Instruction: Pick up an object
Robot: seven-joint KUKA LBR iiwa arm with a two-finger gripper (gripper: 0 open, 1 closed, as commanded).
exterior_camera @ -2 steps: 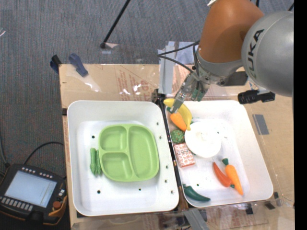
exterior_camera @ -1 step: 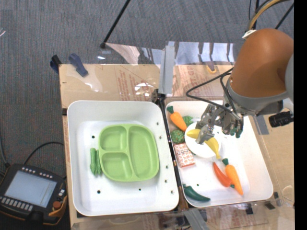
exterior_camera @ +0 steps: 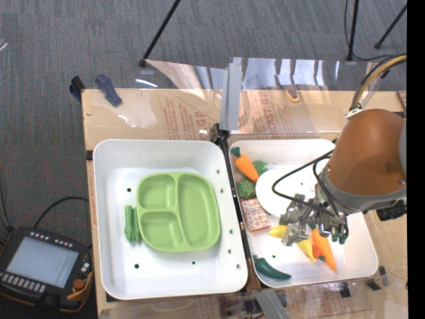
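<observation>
white plastic makes up both shallow bins on the brown cardboard-covered bench [exterior_camera: 166,115]. the left white bin [exterior_camera: 109,271] holds a light green divided plate with three compartments [exterior_camera: 178,211], lying flat near the middle, and a small green bean-pod toy [exterior_camera: 131,223] just beside the plate's left edge.

the right white bin [exterior_camera: 362,261] holds the toy food. an orange carrot with a green top [exterior_camera: 246,167] lies near the far left corner, tilted. just beside it sits a dark green leafy piece [exterior_camera: 247,189], and nearer the camera a small reddish-brown printed packet [exterior_camera: 255,214]. a round white plate [exterior_camera: 273,190] lies flat toward the middle of the bin. a dark green pepper-shaped toy [exterior_camera: 269,268] rests at the near edge.

the grey arm with its orange band [exterior_camera: 368,159] comes in from the right and hangs over the right bin. its metal two-finger gripper [exterior_camera: 307,223] points down into a small cluster: a yellow wedge-shaped piece [exterior_camera: 279,231], a second yellow piece [exterior_camera: 305,248] and a second orange carrot [exterior_camera: 324,251]. the gripper sits just above or touching these pieces; whether the claw is spread or pressed together cannot be told from this angle, nor whether anything is pinched in it.
</observation>
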